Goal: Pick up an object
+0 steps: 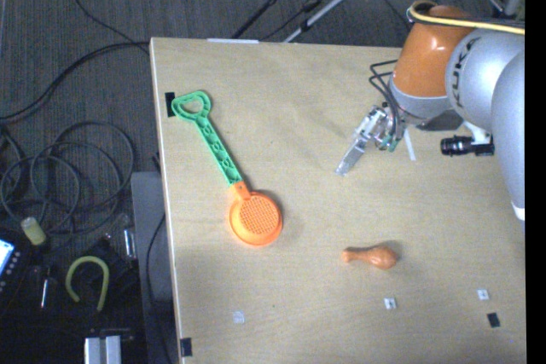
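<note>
Tan wooden bench top (299, 81) above dark cable-strewn carpet (68, 30)

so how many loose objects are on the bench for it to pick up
2. A strainer with a green handle and orange head lies toward the left side. A small orange drumstick-shaped toy lies lower, right of centre. The arm may hide others at the right.

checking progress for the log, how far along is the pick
Nothing looks done: the green-handled orange strainer and the small orange gourd-shaped toy both lie on the tan bench. In hand: the gripper hangs over bare bench, between them. Left: reaching and lifting one.
</note>
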`<state>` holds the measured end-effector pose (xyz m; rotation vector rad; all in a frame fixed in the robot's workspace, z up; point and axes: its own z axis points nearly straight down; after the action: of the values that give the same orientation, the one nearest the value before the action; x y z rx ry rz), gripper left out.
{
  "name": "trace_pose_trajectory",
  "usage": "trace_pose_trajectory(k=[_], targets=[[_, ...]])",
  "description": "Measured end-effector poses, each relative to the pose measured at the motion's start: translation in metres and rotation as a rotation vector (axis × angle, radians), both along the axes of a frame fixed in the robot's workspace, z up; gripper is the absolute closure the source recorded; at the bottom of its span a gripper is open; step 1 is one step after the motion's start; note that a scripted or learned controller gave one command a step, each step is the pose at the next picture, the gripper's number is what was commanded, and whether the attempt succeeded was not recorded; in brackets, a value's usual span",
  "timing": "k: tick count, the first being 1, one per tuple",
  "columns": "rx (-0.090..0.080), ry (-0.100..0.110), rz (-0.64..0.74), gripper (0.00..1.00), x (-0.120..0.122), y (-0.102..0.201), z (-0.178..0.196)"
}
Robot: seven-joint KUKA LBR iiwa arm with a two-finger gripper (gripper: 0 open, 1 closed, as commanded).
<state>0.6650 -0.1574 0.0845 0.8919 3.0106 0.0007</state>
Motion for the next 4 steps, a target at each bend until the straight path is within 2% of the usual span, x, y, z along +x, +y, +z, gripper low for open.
trace_pose_trajectory(k=[1, 2, 3, 4], targets=[[0.0, 0.0, 0.347, 0.0, -0.046, -0.004, 0.0], [-0.002, -0.003, 0.374, 0.0, -0.021, -0.065, 0.022], [0.001, -0.004, 0.205, 0.0, -0.017, -0.064, 0.042], [0.002, -0.004, 0.205, 0.0, -0.017, -0.064, 0.042]])
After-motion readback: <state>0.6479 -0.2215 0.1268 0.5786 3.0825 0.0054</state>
